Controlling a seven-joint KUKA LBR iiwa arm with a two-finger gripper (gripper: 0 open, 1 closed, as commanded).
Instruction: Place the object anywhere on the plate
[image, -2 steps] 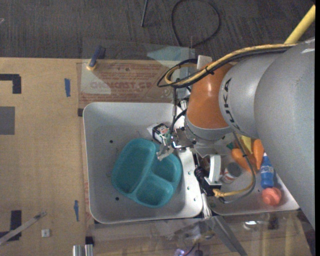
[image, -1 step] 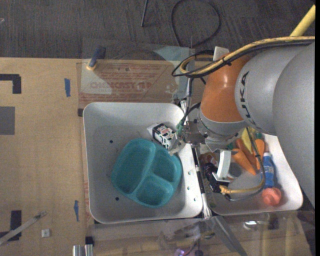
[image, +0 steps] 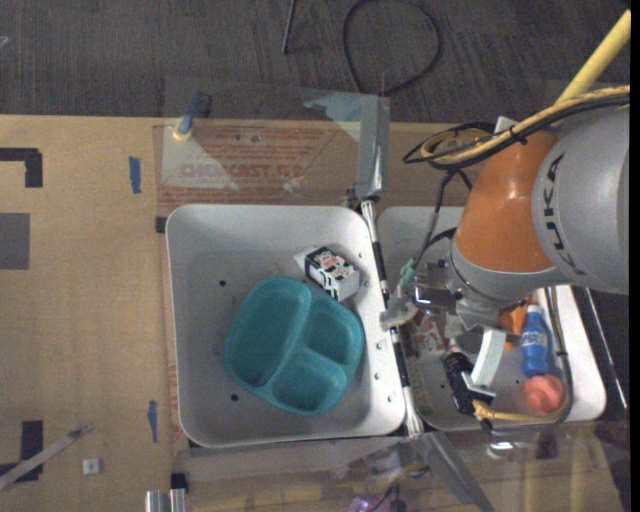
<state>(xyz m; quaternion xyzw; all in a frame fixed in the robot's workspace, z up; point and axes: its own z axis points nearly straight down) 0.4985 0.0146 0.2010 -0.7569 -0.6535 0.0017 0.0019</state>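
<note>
Reaching in from the right edge of the camera view, the grey arm (image: 585, 195) with its orange band (image: 505, 215) hangs over the right bin (image: 590, 395), and the tool (image: 440, 320) sits low over that bin's near-left part, close to the wall shared with the left bin (image: 195, 330). The wrist and cabling cover the tool's tips, so I cannot tell how far it stands open or whether anything is in it.

Just to the right of the tool, in the same bin, lie a small blue bottle (image: 534, 342) with a white cap, a round pink object (image: 542, 393) below it, and an orange piece (image: 514, 318) partly hidden by the wrist. A white block (image: 490, 358) and a dark cylinder (image: 459, 381) show right below the tool; whether they belong to the arm or lie loose in the bin is unclear.

Well to the left of the tool, across the dividing wall, the teal plate (image: 293, 345) with three compartments rests in the middle of the left bin. A small black-and-white box (image: 333, 272) lies beside the plate's upper right rim, touching or nearly touching it, between the plate and the tool. Both bins stand on the brown table (image: 80, 320), which carries strips of blue tape (image: 134, 174).
</note>
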